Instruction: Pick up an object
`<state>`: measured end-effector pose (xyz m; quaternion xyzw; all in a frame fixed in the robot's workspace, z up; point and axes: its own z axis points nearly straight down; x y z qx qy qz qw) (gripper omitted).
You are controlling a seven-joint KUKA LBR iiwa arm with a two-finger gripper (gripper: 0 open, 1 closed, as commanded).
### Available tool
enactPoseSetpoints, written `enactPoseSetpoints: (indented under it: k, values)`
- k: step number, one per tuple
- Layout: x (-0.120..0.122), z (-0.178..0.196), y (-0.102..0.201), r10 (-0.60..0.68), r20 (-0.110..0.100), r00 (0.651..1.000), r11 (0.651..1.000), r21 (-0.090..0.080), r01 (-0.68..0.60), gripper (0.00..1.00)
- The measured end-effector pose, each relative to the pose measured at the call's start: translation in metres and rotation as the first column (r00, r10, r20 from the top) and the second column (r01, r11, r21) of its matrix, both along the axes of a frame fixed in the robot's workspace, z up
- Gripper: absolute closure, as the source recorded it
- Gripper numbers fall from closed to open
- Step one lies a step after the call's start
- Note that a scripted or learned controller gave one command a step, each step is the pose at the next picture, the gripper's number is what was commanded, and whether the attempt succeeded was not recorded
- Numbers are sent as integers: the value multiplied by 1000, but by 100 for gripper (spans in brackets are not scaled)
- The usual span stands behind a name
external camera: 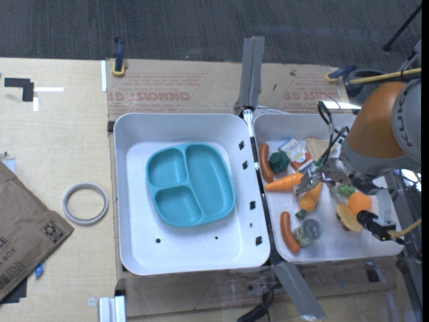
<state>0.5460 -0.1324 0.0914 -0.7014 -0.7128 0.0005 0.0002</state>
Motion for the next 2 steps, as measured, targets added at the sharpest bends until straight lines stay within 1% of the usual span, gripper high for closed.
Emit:
enactPoseSetpoints:
  k: [1,2]
  values:
    - [-1,9,-2,-4,-1,1000,1000,0,4,100]
    - [12,118,23,-150,-1,989,989,-2,150,100]
